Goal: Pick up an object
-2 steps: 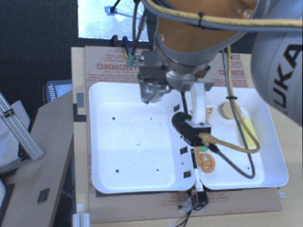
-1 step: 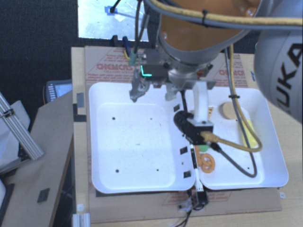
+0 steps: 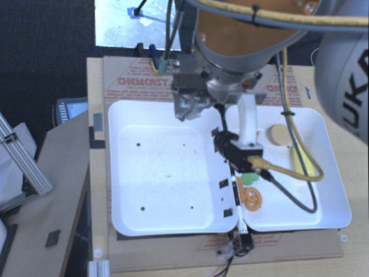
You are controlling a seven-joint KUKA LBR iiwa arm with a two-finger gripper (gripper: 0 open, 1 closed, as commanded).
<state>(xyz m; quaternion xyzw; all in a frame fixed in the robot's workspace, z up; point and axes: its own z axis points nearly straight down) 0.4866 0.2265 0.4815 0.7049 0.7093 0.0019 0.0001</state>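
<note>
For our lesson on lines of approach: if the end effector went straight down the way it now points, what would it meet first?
Probably the white floor of the left bin, near its far right corner, where the end effector hangs. Its height above the floor is unclear.

The left bin [image 3: 167, 160] is white with tiny dark dots, the right bin [image 3: 330, 208] white. The disc [image 3: 279, 135] is tan, the stick [image 3: 305, 161] yellow, the small bit [image 3: 251, 179] green, the twisty ring [image 3: 252, 198] orange. The counter [image 3: 127, 68] is brown with red letters
</note>
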